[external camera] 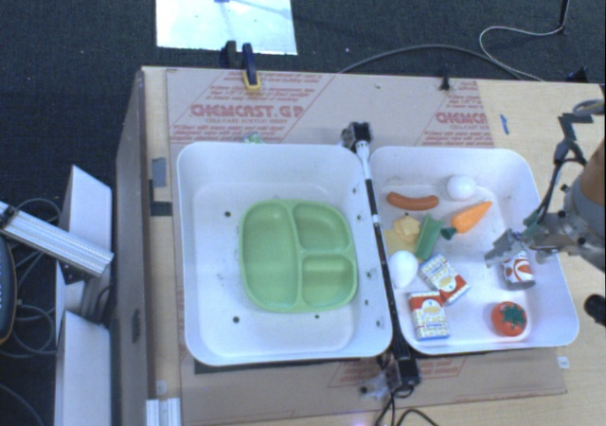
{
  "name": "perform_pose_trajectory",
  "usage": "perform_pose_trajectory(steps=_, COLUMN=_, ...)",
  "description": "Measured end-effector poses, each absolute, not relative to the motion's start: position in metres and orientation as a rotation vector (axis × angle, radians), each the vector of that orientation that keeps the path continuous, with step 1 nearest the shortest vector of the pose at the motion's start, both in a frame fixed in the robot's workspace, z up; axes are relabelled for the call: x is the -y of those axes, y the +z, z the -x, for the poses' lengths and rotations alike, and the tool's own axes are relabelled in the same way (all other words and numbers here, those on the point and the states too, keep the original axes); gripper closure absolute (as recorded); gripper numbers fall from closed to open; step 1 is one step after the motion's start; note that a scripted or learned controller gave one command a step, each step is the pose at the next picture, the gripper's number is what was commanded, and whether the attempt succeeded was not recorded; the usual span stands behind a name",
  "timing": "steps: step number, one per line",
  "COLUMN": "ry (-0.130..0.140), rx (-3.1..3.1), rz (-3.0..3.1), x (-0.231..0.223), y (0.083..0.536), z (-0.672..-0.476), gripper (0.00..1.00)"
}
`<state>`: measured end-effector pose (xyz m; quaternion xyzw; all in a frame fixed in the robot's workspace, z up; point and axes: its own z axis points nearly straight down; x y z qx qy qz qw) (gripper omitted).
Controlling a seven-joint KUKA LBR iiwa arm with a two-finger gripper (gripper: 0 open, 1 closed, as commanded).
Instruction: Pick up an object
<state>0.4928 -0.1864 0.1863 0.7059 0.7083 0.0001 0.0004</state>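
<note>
Toys fill the right bin (pixel 544 189); end effector (pixel 516 254) over a can (pixel 518 271), grip unclear.

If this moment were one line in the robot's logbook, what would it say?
gripper: low in right bin | over red-and-white can | grasp: cannot tell | tomato: nearby | green tray: left bin

Glossy white plastic bins (pixel 284 159); smooth matt green plastic tray (pixel 299 256); brown printed cardboard bench top (pixel 312 107); dark rough carpet (pixel 66 26).
</note>
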Motion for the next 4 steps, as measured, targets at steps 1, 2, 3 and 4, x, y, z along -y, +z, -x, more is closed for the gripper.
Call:
perform_pose_trajectory(steps=1, ry=0.014, rx=-2.232, rz=-2.213, x=0.172, y=0.086, z=-0.535, gripper=0.00)
perform_pose_trajectory(steps=2, ry=0.004, rx=-2.225, rz=-2.214, x=0.159, y=0.085, z=-0.610, gripper=0.00)
perform_pose_trajectory(steps=3, ry=-0.004, rx=-2.231, rz=-2.217, x=0.160, y=0.094, z=-0.608, gripper=1.00)
perform_pose_trajectory(steps=4, ry=0.007, rx=-2.227, rz=-2.213, x=0.065, y=0.186, z=-0.597, gripper=1.00)
